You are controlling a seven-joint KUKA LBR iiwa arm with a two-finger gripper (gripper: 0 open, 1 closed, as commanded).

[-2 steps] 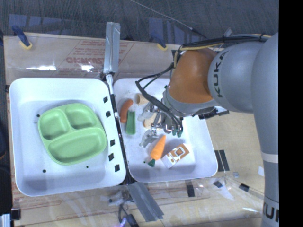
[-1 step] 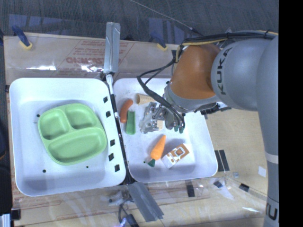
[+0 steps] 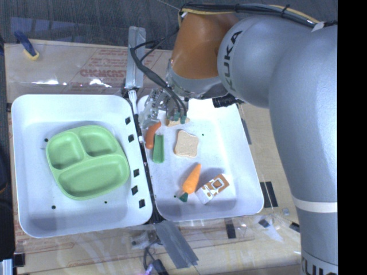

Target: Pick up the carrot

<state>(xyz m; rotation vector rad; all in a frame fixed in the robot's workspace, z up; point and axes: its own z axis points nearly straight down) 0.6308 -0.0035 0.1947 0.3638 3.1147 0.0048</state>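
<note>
The grey arm with its orange band reaches in from the right across the pale surface and bends down over the right-hand shallow white bin. Beside it sits the left-hand shallow white bin, which carries a light green three-compartment plastic plate. The tool hangs low at the right bin's upper left corner; whether it is spread or pressed together cannot be told.

Just below the tool lie a short orange-red piece and a green stick-shaped piece, side by side near the wall. A tan slice of toy bread lies nearby. The orange toy carrot with a green tip rests tilted in the bin's lower middle, just beside a small white and brown box, well apart from the tool.
</note>
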